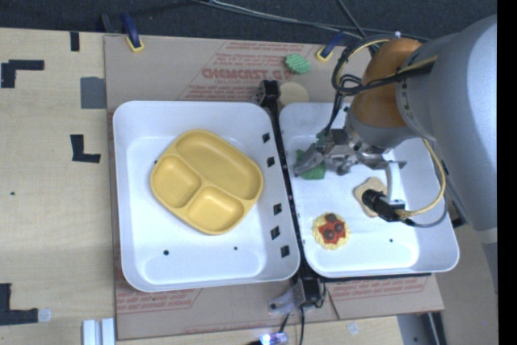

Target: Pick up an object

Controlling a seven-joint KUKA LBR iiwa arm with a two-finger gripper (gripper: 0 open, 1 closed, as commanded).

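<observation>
A robot lab or test room is shown. A brown board [242,77] with red print is laid on a pale wood bench [48,198] marked with black tape. Two white bins [137,254] are set side by side on the board. Blue clamps [131,34] are seen at 11 and 1 o'clock. Black cables [242,8] are run over dark carpet at 12 o'clock. A big grey robot arm [468,117] is seen at 3 o'clock.

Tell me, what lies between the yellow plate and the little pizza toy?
In the camera view, the bins' adjoining white walls with black clips lie between the yellow plate and the pizza toy.
</observation>
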